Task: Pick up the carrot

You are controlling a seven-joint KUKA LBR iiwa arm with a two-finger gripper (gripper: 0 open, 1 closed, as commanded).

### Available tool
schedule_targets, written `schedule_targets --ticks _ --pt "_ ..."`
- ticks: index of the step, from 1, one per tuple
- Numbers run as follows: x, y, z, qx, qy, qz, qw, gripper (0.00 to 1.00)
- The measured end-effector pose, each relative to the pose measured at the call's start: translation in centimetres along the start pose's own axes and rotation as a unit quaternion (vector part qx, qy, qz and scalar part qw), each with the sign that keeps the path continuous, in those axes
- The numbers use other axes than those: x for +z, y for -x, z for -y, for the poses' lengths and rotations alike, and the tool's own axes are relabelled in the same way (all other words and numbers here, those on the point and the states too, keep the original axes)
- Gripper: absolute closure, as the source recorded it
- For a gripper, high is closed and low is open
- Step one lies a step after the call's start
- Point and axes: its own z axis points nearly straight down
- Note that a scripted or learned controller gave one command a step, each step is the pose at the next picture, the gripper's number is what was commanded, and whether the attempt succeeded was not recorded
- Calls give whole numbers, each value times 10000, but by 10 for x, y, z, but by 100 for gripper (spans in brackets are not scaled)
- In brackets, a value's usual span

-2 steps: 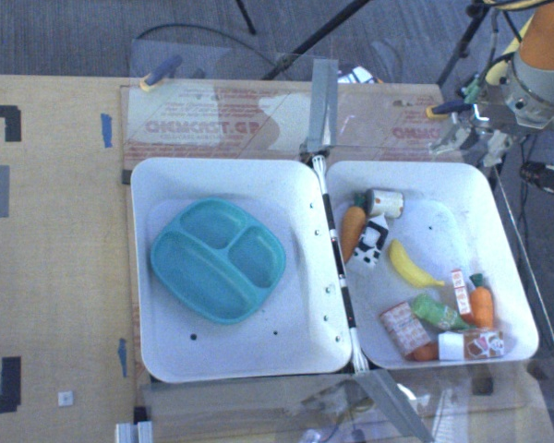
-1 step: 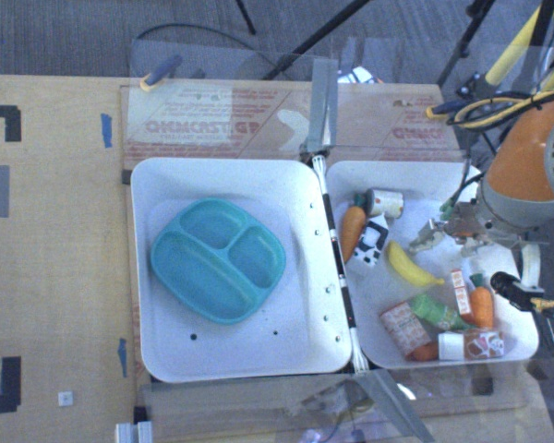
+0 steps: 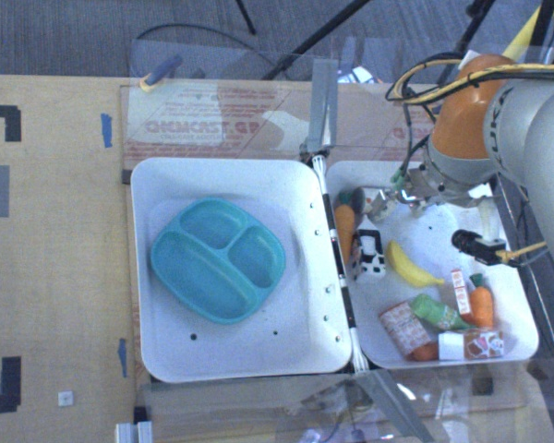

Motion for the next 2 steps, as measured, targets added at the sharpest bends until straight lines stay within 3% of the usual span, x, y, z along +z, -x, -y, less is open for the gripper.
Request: schedule_targets --ticks 1,2 --pt "1 -7 -9 614 -206 27 9979 0" --pt "1 -12 -13 -228 -140 37 9996 0"
